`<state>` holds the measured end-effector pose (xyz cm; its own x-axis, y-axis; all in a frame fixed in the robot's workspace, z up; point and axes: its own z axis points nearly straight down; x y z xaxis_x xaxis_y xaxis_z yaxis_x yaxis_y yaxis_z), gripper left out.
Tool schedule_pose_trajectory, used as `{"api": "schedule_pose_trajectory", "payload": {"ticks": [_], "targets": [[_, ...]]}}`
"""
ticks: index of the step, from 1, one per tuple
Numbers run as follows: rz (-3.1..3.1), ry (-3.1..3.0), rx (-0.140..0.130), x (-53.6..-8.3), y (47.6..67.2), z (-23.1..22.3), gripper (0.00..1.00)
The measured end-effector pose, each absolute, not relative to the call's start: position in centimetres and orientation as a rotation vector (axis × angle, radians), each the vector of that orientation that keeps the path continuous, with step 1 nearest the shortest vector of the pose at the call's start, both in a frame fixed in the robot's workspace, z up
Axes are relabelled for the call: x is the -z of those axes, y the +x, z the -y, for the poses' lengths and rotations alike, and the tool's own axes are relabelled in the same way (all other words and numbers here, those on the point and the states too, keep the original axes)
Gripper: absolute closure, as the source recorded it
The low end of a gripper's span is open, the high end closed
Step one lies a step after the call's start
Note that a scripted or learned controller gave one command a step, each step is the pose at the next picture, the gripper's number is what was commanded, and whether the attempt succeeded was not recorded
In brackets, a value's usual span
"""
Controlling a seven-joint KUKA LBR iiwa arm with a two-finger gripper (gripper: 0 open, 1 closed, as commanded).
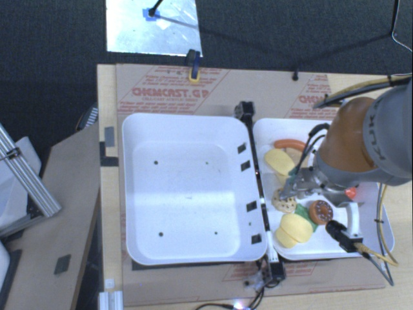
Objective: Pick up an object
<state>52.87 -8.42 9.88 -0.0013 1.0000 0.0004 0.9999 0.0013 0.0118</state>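
Observation:
The right bin (271, 129) holds several toy foods. A pale yellow piece (280, 161) lies at its left, with an orange sausage-like piece (290, 144) behind it. A tan speckled cookie (283, 204) sits lower down, a yellow lemon-like piece (293, 228) is near the front, and a brown round piece (321, 211) with a bit of green beside it lies to the right. My gripper (292, 188) reaches down from the right. Its tip is just above the cookie and just below the pale yellow piece. The arm hides the bin's right half.
The left bin (187, 186) stands beside the right one, and a black-clipped divider (255, 176) runs between them. Both bins rest on a cardboard sheet (174, 89). A shiny plate (153, 17) lies at the back and a grey bracket (26, 179) at the far left.

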Motion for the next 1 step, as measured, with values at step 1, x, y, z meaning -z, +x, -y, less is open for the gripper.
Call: {"api": "schedule_pose_trajectory", "payload": {"ticks": [1], "targets": [[-2.227, 2.199, -0.02, -19.09, 60.91, 2.02, 1.0]]}}
